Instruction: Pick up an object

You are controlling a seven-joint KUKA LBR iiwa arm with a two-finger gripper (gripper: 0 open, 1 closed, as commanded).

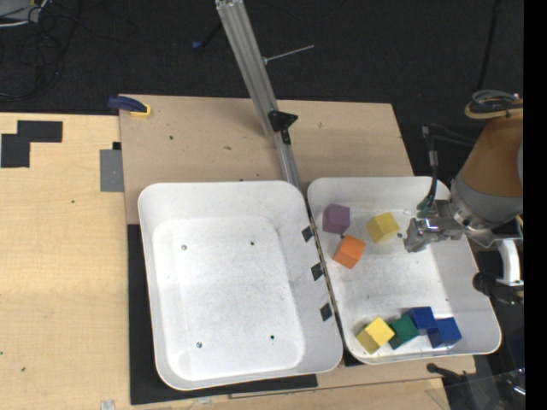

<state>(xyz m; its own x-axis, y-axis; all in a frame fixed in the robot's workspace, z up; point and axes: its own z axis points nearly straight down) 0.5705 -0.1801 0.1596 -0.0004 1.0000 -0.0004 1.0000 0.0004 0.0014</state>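
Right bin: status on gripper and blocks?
Gripper over right bin, beside yellow cube, nothing seen held. Purple and orange cubes nearby. Path clear.

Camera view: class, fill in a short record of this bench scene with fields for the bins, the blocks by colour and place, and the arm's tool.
left bin: white, shallow
right bin: white, holds all the blocks
upper blocks: purple block, orange block, yellow block
lower cluster: second yellow block, green block, two blue blocks
tool: over the right bin, just right of the upper yellow block; nothing visibly held
finger state: cannot tell
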